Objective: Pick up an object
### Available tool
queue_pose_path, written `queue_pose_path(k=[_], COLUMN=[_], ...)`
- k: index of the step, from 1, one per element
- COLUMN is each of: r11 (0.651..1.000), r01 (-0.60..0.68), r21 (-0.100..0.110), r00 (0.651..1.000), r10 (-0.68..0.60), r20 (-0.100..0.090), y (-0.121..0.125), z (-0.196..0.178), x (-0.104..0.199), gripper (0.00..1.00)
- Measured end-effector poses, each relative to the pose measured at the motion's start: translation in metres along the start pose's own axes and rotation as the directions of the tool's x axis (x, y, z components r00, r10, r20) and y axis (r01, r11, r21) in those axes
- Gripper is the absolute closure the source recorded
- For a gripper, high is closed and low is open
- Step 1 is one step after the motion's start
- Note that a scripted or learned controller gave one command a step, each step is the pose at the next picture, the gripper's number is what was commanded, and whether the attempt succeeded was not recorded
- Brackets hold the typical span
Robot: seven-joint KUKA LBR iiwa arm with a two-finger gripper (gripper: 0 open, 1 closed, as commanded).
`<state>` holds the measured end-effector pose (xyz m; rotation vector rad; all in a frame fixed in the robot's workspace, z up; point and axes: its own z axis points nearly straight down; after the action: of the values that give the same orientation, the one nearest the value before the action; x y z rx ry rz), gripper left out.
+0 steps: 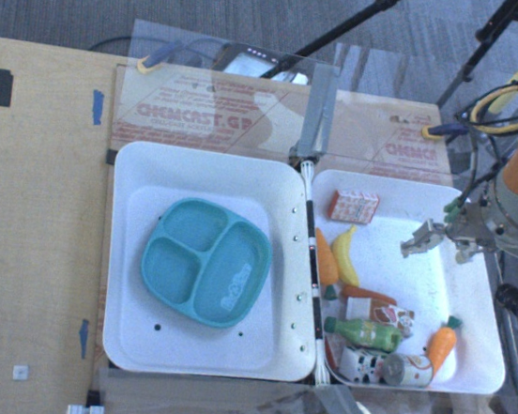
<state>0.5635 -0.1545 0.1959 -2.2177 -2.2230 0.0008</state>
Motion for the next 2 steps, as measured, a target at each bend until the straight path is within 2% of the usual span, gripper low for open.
queue_pose_path(k=[1, 2], r11=[0.980, 0.981], r01=[0.198, 0.193], r21=[-0.003, -0.008], r00=[0.980, 0.981], r10=[-0.198, -0.193], r20=[0.001, 0.005], y=[-0.035, -0.034], z=[0.109, 0.098], x=[-0.006, -0.008], gripper=[0.00, 1.00])
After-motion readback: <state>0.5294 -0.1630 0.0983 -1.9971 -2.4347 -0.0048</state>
